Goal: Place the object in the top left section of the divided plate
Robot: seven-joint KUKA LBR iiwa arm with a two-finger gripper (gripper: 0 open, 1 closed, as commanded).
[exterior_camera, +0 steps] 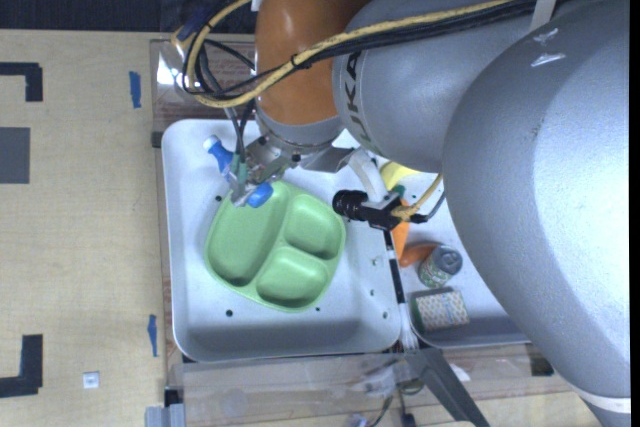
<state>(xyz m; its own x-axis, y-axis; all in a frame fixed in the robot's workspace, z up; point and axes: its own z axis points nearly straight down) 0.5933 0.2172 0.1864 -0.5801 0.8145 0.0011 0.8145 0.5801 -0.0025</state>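
Gripper (pixel 243 177) hung over green divided plate's (pixel 275 250) far-left rim, in left bin (pixel 190 315). Small blue object (pixel 259 196) sat at fingertips, apparently pinched between them, right at rim of plate's top left section (pixel 245 235). Section lay just below and toward bin's near edge from gripper. Can (pixel 440 264) rested in right bin.

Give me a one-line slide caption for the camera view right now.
Gripper poised with a blue object at the upper-left rim of the green divided plate in the left white bin.
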